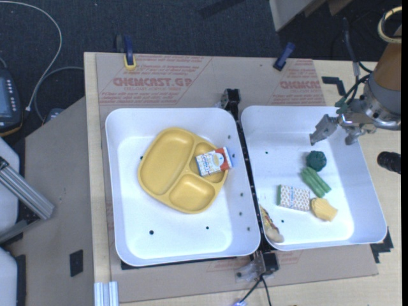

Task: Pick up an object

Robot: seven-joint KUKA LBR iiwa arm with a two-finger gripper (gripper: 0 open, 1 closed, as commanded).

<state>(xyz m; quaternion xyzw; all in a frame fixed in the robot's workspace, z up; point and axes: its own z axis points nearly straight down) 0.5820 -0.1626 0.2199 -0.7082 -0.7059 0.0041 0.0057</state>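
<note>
My gripper hangs over the far part of the right bin, open, with nothing between its fingers. Just below it in the view lies a dark green round object, apart from the fingers. Closer to the front are a green ridged piece, a small patterned box and a yellow wedge. A brownish peel-like item rests by the bin's front left wall.
The left bin holds a yellow divided plate with a small red and white carton on its right side. A black divider runs between the bins. Blue clamps sit at the board's far edge.
</note>
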